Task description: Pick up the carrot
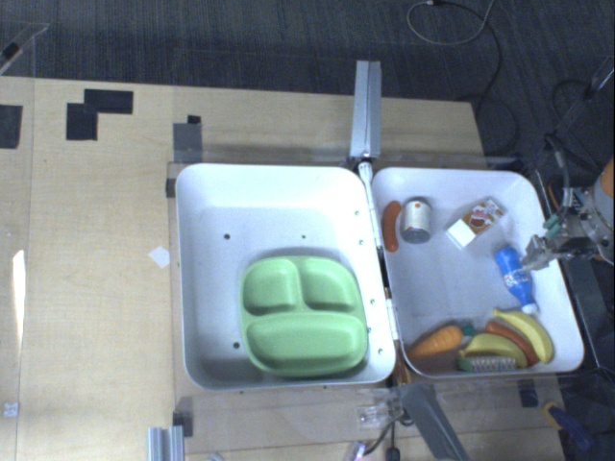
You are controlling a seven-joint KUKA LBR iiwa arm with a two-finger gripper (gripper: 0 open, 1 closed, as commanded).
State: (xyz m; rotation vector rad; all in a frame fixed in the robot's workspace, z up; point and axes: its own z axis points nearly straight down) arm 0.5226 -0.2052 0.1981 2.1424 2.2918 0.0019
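The orange carrot [437, 341] lies in the right bin [423, 286] at its front left corner, pointing left, with its green top against the bananas. My gripper [540, 248] hangs over that bin's right rim, well to the right of the carrot and farther back. It sits just above a blue bottle [512, 275]. Nothing shows in its grasp.
Yellow bananas [519, 334] and a corn-like piece [490, 362] crowd the carrot's right side. A red sausage [390, 226], a metal can [416, 220] and a small white and red packet [478, 221] lie at the back. A green divided plate [303, 313] sits in the left bin [221, 219].
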